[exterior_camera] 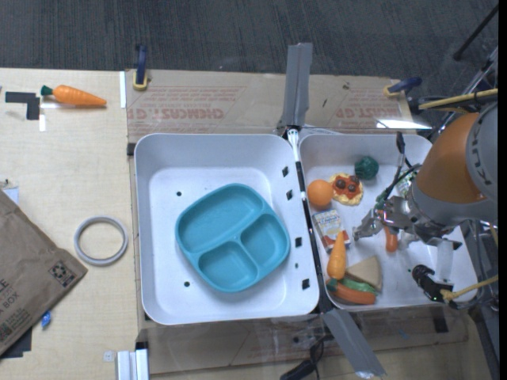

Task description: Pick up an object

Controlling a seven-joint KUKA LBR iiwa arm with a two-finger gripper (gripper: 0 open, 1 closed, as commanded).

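The right bin [400, 137] holds several toy foods. An orange ball [319, 193] lies beside a small pizza piece [347, 188], with a dark green item [366, 167] behind them. A white packet [327, 225], a carrot [338, 256] and a sandwich [364, 275] lie nearer the front. My gripper [371, 226] hangs low over the middle of this bin, just right of the packet and the carrot's tip. A small orange stick [390, 242] lies below the wrist. I see nothing held.
The left bin [158, 212] contains a blue divided plate [231, 236]. Outside the bins, on the bench at left, are a second carrot [73, 96], a tape ring [101, 239] and a cardboard box [28, 279]. The arm's body [455, 172] covers the right bin's right side.
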